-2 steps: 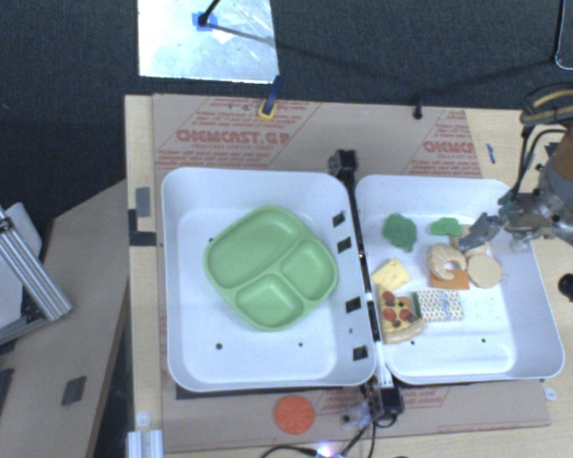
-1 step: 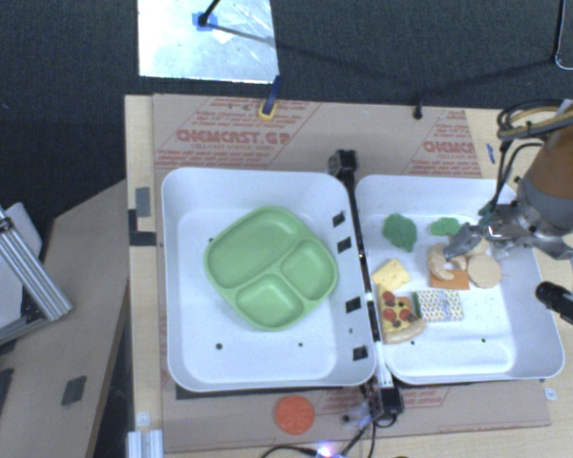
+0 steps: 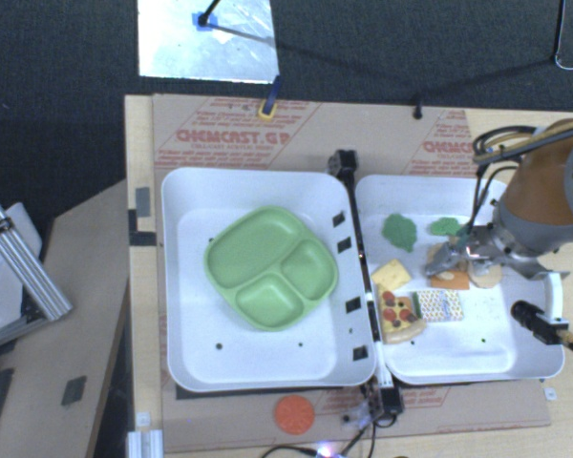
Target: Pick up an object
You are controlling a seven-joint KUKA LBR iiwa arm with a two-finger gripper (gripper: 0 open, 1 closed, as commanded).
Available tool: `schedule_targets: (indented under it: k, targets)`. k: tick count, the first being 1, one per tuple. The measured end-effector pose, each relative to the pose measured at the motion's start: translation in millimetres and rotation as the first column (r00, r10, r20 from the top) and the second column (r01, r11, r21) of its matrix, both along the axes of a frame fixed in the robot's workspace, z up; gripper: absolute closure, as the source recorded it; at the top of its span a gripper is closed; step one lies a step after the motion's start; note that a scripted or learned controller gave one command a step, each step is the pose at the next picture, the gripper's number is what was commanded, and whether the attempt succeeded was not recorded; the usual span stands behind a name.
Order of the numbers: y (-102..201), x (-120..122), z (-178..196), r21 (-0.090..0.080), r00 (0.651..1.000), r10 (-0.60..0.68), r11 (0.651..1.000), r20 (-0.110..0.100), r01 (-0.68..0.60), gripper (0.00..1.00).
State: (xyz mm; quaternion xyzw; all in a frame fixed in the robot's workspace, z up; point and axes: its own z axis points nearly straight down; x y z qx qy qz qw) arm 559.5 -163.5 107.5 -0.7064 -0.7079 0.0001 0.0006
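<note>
Dark carpet surrounds the bench, and on the bench sit two white bins side by side; my arm comes in over the right bin (image 3: 530, 356), and the left bin (image 3: 186, 256) holds a green divided plate (image 3: 272, 267) well away from me.

My gripper (image 3: 451, 258) is down low among the toy foods in the right bin. Whether it is spread or closed, I cannot tell from this slant, and I see nothing clearly caught in it. Directly beneath and just beside my tip lies an orange piece (image 3: 451, 279), touching or nearly touching me, with a pale round piece (image 3: 485, 274) beside it toward my wrist. That orange piece is my likeliest target, I judge, since it needs almost no sideways travel.

Everything else lies outward from my tip, toward the divider between the bins: a yellow cheese wedge (image 3: 392, 275) near, a patterned card (image 3: 438, 304) below me, a pizza slice (image 3: 400, 317) farther on beside the divider. A dark green leaf (image 3: 399, 229) sits above and outward, a smaller green piece (image 3: 446, 226) just above my tip.
</note>
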Motion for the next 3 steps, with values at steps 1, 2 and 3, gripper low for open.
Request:
schedule_targets:
  k: [1, 2, 3]
  targets:
    - [0.6, 0.4, -24.0, -0.001, 1.000, 0.000, 1.000, 0.000, 0.000, 0.00]
    - [0.0, 1.6, -12.1, -0.001, 1.000, -0.001, 1.000, 0.005, 0.001, 1.00]
    - [-2.0, 6.2, 52.3, -0.003, 1.000, 0.003, 1.000, 0.009, -0.003, 1.00]
